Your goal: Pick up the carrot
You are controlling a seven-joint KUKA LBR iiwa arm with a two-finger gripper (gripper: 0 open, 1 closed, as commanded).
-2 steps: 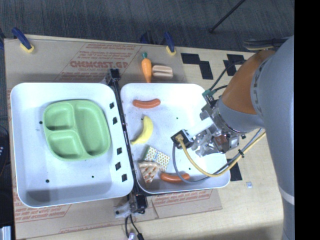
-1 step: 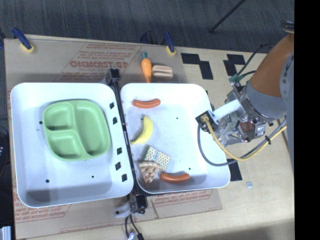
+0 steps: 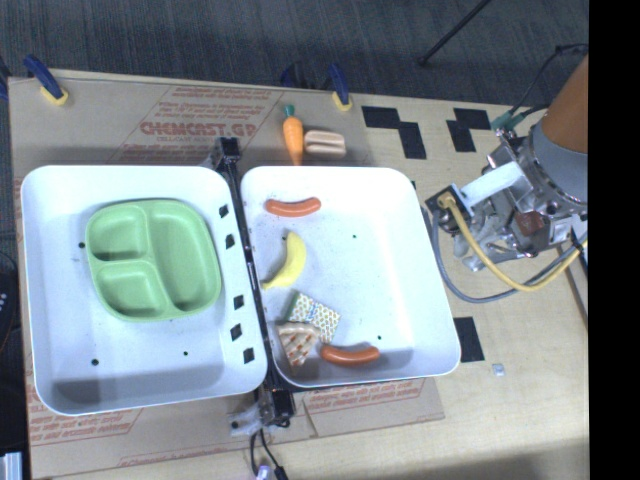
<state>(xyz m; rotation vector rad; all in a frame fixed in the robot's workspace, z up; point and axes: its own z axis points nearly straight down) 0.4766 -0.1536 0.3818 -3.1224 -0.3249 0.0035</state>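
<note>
The carrot [image 3: 292, 136], orange with a green top, lies on the cardboard just behind the right bin's [image 3: 425, 268] back rim, outside both bins. A small tan and pink block [image 3: 324, 144] touches its right side. My gripper [image 3: 468, 223] hangs over the bench to the right of the right bin, wrapped in yellow and grey cables, far from the carrot and with nothing visibly in it.
The right bin holds a sausage [image 3: 293, 206], a banana [image 3: 286, 261], a patterned packet [image 3: 316, 315], a waffle-like piece [image 3: 297, 343] and a second sausage [image 3: 349, 354]. A green divided plate [image 3: 152, 258] sits in the left bin [image 3: 50, 298]. Blue clamps [image 3: 340, 86] grip the bench's back edge.
</note>
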